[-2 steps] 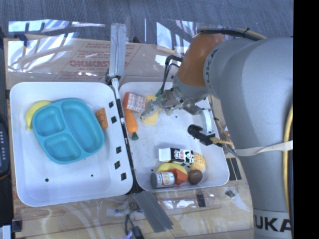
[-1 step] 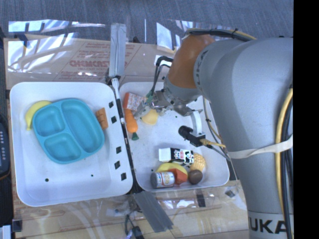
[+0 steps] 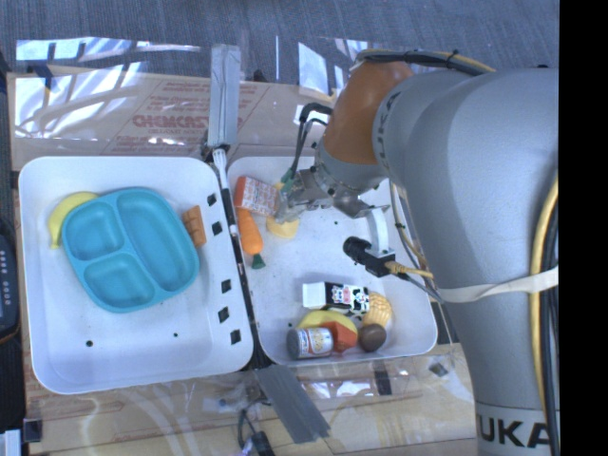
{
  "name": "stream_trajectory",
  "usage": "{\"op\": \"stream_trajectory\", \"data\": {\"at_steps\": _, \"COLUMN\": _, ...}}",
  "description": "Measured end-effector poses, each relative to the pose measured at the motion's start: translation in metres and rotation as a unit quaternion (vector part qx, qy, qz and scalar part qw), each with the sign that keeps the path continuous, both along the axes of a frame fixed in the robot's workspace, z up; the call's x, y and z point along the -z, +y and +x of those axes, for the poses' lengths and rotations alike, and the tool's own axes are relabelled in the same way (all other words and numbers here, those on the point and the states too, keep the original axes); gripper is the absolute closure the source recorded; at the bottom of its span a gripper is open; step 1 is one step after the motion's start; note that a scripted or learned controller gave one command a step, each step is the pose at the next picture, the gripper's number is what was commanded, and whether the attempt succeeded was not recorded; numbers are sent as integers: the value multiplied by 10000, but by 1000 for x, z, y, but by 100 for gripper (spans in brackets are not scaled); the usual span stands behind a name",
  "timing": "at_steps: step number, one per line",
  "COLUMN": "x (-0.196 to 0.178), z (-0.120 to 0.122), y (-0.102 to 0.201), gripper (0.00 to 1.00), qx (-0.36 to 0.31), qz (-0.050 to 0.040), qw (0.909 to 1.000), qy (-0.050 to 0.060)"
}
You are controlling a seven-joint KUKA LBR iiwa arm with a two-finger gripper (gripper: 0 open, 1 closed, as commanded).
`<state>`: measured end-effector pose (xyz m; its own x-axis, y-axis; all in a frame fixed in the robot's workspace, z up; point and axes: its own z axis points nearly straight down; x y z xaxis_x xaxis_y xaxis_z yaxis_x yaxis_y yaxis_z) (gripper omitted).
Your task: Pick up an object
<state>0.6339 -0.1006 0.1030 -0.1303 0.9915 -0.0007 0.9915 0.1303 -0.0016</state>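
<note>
Pale yellow piece (image 3: 281,226) lies under the gripper (image 3: 296,198), finger state indeterminable; crowding by the carrot (image 3: 250,233) and packet (image 3: 256,194) risks a misgrasp.

The two bins (image 3: 57,369) looked like smooth matt white plastic. The divided blue tray (image 3: 133,247) had a soft plastic sheen. The arm's grey casing (image 3: 484,179) appeared smooth and satin-finished, its orange band (image 3: 356,112) glossy. The small can (image 3: 310,343) looked metallic.

The right bin's (image 3: 418,345) middle floor lies bare. A carrot (image 3: 250,234) lines its left wall; a can (image 3: 311,342) and toys crowd the near edge.
</note>
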Motion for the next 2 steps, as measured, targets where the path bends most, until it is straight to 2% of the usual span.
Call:
{"op": "stream_trajectory", "data": {"at_steps": 1, "x": 0, "z": 0, "y": 0, "gripper": 0, "qx": -1, "qz": 0, "qw": 10000, "qy": 4}}
{"op": "stream_trajectory", "data": {"at_steps": 2, "x": 10, "z": 23, "y": 1, "gripper": 0, "qx": 133, "qz": 2, "qw": 9999, "qy": -1}}
